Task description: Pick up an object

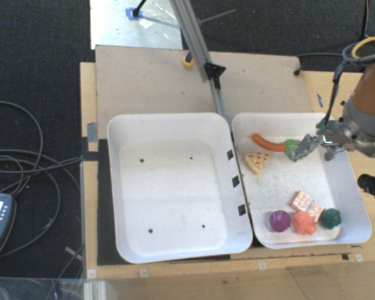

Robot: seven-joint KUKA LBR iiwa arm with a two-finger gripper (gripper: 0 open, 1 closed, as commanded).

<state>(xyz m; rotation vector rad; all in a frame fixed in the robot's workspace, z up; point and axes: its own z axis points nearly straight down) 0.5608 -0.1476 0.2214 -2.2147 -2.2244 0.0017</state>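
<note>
The gripper (pixel 308 145) is closing on the carrot's (pixel 270 144) green end near the right bin's (pixel 356 199) far edge. The carrot is lying across the bin, its orange tip pointing toward the left bin (pixel 175 183).

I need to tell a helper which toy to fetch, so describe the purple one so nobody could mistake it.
Start at the right bin of the two white ones. Along its near edge lies a small cluster of toys. The purple ball is the leftmost of them, round and dark violet, just left of the orange toy, the pink block and the dark green toy.
</note>
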